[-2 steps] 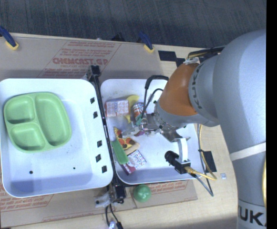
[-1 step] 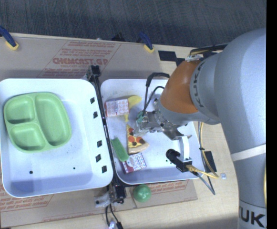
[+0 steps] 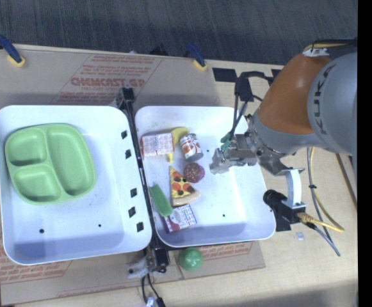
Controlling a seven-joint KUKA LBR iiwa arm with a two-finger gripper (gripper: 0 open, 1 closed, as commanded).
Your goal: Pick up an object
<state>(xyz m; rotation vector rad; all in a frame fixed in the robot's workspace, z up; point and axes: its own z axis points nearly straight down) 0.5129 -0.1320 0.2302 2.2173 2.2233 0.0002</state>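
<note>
1. Cardboard covers the surface (image 3: 109, 75) under two white bins.
2. The left bin (image 3: 64, 235) holds a green divided plate (image 3: 49, 162).
3. The right bin (image 3: 237, 226) holds toy food along its left side: a pizza slice (image 3: 182, 187), a small can (image 3: 190, 147) and a banana (image 3: 178, 133).
4. The gripper (image 3: 223, 160) hangs over the right bin's middle; I cannot tell how far its fingers are parted, and nothing shows between them.
</note>
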